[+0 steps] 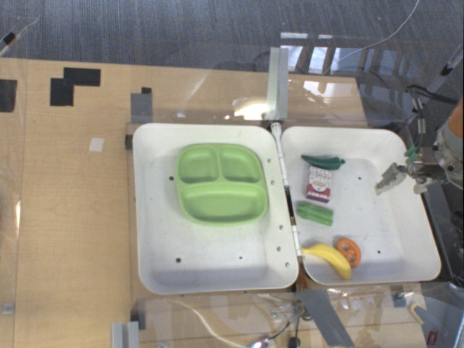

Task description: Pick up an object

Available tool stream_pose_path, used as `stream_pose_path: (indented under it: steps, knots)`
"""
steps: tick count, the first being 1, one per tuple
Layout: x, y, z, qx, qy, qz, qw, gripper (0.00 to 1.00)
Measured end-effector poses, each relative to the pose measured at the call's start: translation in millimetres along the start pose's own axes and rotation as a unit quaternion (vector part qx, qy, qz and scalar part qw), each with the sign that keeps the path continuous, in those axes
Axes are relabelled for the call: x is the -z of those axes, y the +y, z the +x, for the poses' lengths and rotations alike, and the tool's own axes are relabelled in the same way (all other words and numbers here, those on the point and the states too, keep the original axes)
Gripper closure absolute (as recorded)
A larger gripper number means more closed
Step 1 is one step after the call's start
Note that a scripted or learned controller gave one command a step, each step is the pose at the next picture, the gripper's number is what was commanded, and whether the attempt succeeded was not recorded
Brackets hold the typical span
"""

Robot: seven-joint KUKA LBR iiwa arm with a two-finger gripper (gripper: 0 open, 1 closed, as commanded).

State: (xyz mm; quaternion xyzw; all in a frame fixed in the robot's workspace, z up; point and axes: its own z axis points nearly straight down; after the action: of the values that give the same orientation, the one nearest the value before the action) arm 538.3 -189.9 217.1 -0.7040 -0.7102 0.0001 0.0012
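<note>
1. Camera view: my jaws [403, 178] hang over the right side of the right shallow white plastic bin [377, 263], coming in from the right. They look spread, with nothing between them.
2. My candidates all lie at the bin's left side, well apart from me: a dark green pepper-like piece [322, 162], a small red-and-white packet [318, 183] just below it, a light green oblong piece [315, 212], a yellow banana [328, 257] and a round orange fruit [349, 250] touching the banana.
3. Risk: these things sit close together, so I judge a descent could catch two at once or nudge one aside.
4. Risk: they lie near the divider wall; a finger may strike it.
5. The flat packet may slip from under me.
6. The left white bin [156, 216] holds a green divided plastic plate [221, 182], far from my reach.
</note>
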Motion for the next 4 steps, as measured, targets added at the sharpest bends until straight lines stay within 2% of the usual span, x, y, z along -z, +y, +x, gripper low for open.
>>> stream_pose_path:
  steps: [1, 2, 3, 4]
  knots:
    - [-124.0, 11.8, 8.2, 0.065, 0.0, -0.001, 0.9979, 0.0]
    - [-80.4, 17.7, -16.1, 0.134, 0.0, -0.001, 0.991, 0.0]
    - [-126.5, 9.8, 72.9, 0.181, -0.003, -0.008, 0.9834, 0.0]
    - [-75.8, 52.6, 53.4, 0.346, -0.001, -0.002, 0.9382, 0.0]
